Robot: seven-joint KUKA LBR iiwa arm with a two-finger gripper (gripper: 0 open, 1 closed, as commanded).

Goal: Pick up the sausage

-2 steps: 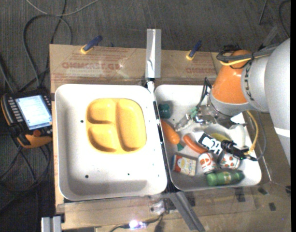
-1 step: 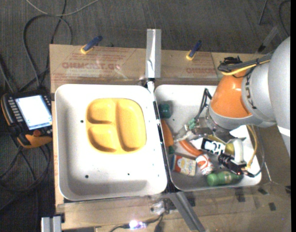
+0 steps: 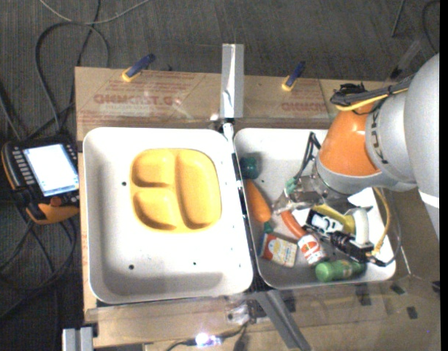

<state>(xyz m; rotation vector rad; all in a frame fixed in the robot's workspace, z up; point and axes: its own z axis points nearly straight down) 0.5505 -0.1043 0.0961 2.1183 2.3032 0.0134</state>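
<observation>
Camera view: the gripper (image 3: 302,192) is lowered into the right bin (image 3: 282,146), over the clutter in its middle. Its opening is hidden by the wrist, so whether it is open or closed cannot be told. Nothing is seen held.

The sausage (image 3: 288,222) is taken to be the short reddish piece lying in the right bin just below the gripper, between the carrot (image 3: 258,202) and the white bottle (image 3: 360,225). Contact cannot be confirmed.

Progress, as judged: approach done; grasp and lift not yet shown. The sausage is not raised off the bin floor.

Count:
- 2 bins; the left bin (image 3: 99,196) holds 1 yellow tray (image 3: 176,189).
- Right bin: 1 sausage, 1 carrot, 1 teal piece (image 3: 249,167), 1 packet (image 3: 278,251), 1 can (image 3: 310,251), 1 green bottle (image 3: 339,270), 1 white bottle.
- A few small items beside the can are too jumbled to be counted.
</observation>
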